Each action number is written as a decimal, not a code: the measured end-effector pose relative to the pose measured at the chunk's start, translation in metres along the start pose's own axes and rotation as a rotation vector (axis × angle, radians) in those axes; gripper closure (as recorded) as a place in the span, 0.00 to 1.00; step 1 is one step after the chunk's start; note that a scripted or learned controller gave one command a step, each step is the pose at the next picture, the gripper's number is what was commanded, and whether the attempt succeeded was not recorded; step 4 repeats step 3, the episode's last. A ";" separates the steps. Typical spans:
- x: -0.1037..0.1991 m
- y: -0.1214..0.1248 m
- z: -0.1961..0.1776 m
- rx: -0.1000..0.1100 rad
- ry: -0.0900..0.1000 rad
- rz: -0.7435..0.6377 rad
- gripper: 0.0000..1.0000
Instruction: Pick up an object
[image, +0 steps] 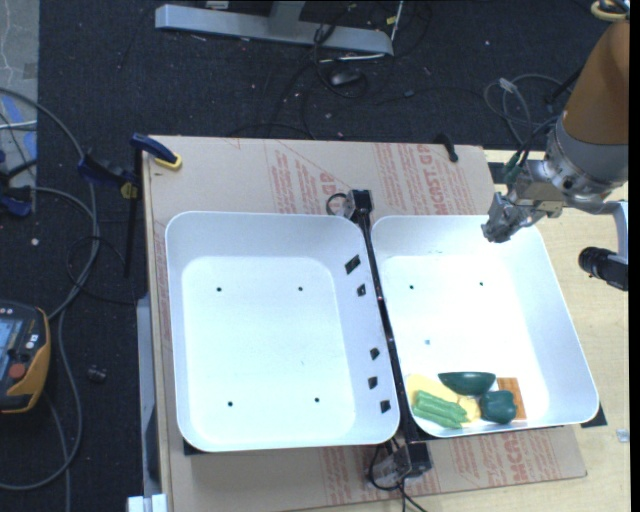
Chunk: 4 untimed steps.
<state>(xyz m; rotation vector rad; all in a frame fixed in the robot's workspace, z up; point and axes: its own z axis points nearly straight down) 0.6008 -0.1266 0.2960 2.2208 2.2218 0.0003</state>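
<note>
Several small objects lie in the near corner of the right bin (520, 290): a dark green bowl-like piece (467, 381), a light green ridged piece (439, 409), a teal lump (498, 407), a pale yellow flat piece (424, 388) and an orange flat piece (511, 387). My gripper (497, 230) hangs over the far right corner of the right bin, well away from those objects. Nothing shows between its fingertips.
The left bin (265, 325) sits beside the right one, with a black divider strip (378, 300) between them. Both rest on a cardboard sheet (300, 170). A blue and yellow clamp (155, 152) grips the board's far left corner. Cables lie on the dark floor around.
</note>
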 end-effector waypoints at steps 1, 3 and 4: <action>0.035 -0.036 -0.118 -0.011 0.000 -0.003 1.00; 0.165 -0.075 -0.243 0.000 0.001 -0.006 1.00; 0.165 -0.075 -0.243 0.000 0.001 -0.006 1.00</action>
